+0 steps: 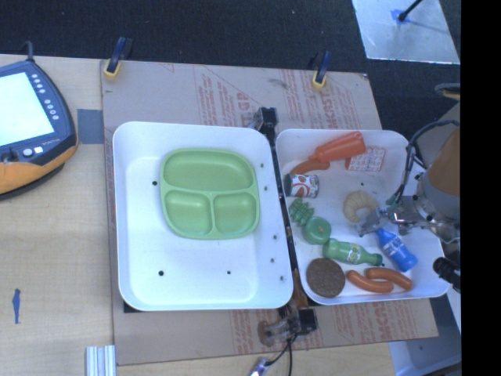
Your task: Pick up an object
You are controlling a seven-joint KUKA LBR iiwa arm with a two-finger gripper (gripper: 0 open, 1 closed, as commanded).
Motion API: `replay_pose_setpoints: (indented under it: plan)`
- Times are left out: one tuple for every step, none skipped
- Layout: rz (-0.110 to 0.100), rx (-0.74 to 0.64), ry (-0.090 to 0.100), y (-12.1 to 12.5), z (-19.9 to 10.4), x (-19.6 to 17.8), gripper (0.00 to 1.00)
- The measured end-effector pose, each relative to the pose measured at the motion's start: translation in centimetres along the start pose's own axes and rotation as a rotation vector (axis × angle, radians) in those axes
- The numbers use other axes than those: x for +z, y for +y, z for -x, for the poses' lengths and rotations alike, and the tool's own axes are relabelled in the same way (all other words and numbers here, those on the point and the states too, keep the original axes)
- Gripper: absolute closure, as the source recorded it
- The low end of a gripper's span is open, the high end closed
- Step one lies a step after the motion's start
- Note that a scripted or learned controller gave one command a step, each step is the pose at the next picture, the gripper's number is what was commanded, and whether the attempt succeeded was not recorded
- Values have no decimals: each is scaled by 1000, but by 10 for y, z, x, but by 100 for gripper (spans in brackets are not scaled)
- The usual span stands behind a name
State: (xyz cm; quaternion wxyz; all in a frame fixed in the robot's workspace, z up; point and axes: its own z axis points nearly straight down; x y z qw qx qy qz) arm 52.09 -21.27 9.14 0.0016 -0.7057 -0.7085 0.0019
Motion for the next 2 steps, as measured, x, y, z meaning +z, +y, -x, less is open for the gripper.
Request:
replay_pose_setpoints:
  plan:
    - [-1, -4, 0, 0, 0, -10, 100]
    - [3, -2, 0, -14, -41, -73, 100]
